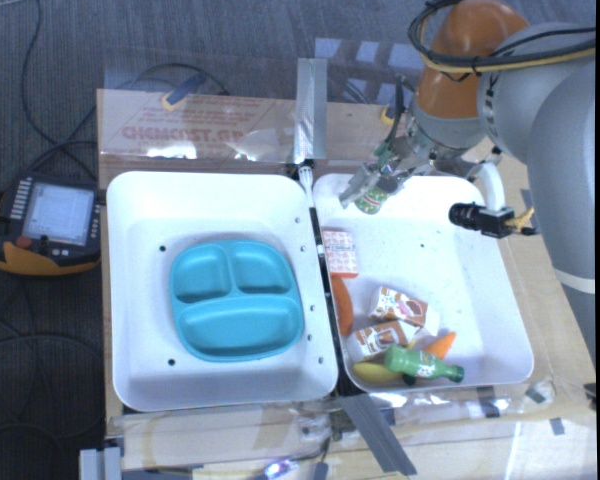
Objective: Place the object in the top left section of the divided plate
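The arm (540, 98) fills the far right corner, its orange band (460, 63) above the wrist, reaching down over the far edge of the right bin (490, 298). The left bin (140, 218) holds the blue plate (238, 298), which lies flat near its middle with two small sections on the far side and one wide section on the near side; all three are bare. The right bin carries a cluster at its near end: a green bottle (425, 366) lying on its side, a banana (372, 372) just left of it, a small carton (392, 320) on the far side of these, and an orange carrot-like piece (344, 308) along the left wall. A red-and-white packet (339, 252) lies flat farther along that same wall. The gripper (375, 190) hangs above the far left corner of the right bin, and a small green-topped object (371, 202) sits at its fingertips, apparently pinched between them. A black fitting (478, 217) juts out to the right of the gripper. On the floor to the left rests a handheld pendant (48, 223).
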You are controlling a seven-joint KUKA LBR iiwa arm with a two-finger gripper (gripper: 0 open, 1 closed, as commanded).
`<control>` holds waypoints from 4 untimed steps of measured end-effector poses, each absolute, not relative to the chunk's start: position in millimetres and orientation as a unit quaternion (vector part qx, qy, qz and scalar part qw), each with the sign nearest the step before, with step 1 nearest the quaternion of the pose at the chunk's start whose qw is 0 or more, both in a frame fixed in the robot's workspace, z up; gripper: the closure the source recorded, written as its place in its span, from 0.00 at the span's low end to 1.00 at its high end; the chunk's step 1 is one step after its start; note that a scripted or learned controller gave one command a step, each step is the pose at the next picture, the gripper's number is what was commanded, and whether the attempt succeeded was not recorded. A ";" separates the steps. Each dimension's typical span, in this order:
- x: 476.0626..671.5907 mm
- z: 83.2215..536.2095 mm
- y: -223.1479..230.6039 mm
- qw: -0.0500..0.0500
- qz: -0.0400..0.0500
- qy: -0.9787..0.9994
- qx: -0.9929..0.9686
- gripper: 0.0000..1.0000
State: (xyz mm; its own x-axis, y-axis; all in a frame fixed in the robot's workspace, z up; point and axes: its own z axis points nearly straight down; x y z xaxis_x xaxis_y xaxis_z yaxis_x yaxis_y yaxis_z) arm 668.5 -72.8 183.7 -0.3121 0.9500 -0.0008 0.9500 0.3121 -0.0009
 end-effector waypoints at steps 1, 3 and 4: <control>616.2 217.5 3.2 0.000 -0.001 0.779 0.627 1.00; 492.1 189.7 138.7 -0.002 -0.003 0.744 0.669 1.00; 483.7 317.7 190.0 0.000 -0.002 0.792 0.610 1.00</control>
State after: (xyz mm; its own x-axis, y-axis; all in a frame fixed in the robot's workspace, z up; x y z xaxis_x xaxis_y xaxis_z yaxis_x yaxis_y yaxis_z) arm 483.7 190.0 317.7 -0.2558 0.9667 -0.0021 0.9667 0.2558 -0.0023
